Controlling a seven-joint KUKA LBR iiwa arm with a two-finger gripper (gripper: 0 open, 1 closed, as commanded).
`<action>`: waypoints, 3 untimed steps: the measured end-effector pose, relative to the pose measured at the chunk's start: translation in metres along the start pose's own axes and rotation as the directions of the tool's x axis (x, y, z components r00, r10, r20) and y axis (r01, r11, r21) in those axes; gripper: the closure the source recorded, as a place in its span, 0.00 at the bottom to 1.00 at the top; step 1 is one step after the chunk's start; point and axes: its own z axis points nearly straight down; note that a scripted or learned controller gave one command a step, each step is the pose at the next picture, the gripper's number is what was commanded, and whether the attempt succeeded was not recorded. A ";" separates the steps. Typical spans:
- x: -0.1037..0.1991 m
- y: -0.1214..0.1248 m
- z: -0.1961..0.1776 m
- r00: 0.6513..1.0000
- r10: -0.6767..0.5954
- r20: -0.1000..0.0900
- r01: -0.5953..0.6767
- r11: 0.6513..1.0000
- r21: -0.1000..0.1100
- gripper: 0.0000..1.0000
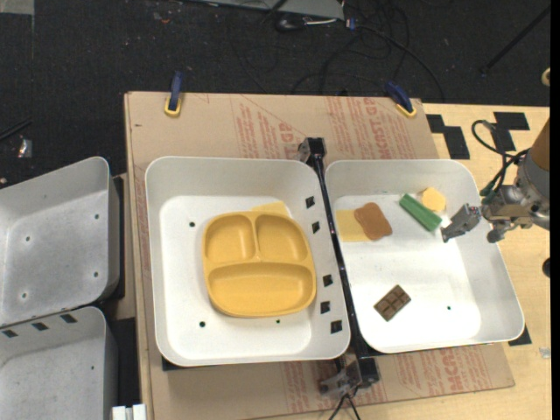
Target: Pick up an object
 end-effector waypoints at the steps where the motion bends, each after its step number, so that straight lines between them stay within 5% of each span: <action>1: 0.001 0.003 -0.007 1.000 -0.004 0.003 0.004 1.000 -0.012 0.00; 3: 0.015 -0.003 0.113 1.000 -0.002 0.000 0.002 1.000 -0.007 0.00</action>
